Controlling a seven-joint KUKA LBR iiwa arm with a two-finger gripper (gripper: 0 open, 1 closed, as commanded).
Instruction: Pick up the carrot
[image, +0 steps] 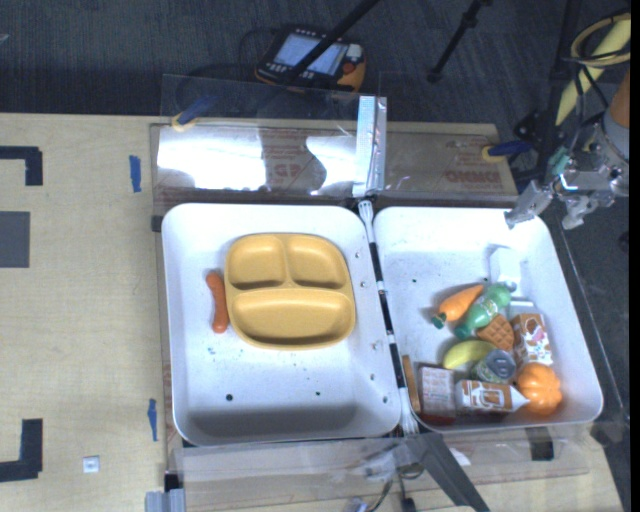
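Observation:
The carrot (462, 300), orange with a small green tip at its lower left end, lies in the right bin (430, 245) on the left side of a pile of toy food. It leans against a green item (488, 308). My gripper (548, 212) hangs over the right bin's far right corner, well up and right of the carrot. Its fingers are open and nothing is between them.
Around the carrot lie a yellow lemon (465, 354), a small can (497, 368), an orange fruit (540, 388), a brown carton (440, 392) and a snack packet (532, 340). The left bin (190, 380) holds a yellow divided plate (290, 290) and an orange sausage (217, 302).

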